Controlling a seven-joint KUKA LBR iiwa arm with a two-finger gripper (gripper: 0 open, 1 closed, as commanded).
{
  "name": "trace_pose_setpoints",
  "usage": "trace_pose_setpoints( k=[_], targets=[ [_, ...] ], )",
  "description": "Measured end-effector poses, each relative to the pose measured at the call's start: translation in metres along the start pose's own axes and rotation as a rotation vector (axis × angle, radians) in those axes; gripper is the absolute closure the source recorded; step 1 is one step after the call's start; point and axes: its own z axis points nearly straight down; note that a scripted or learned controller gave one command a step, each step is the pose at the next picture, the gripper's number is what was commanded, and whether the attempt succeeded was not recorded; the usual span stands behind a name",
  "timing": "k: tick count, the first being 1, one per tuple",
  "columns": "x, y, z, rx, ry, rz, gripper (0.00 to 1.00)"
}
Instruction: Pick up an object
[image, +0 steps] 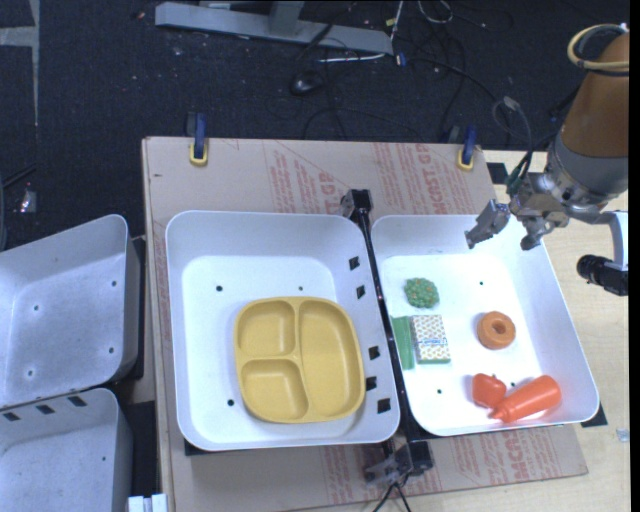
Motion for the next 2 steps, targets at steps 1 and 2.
trace_pose_setpoints(
  k=[1, 2],
  targets=[
    [0.000, 0.002, -0.007, -0.012, -0.002, -0.002, 0.00],
    [-0.005, 0.010, 0.051, -0.008, -0.001, 0.000, 0.00]
  ],
)
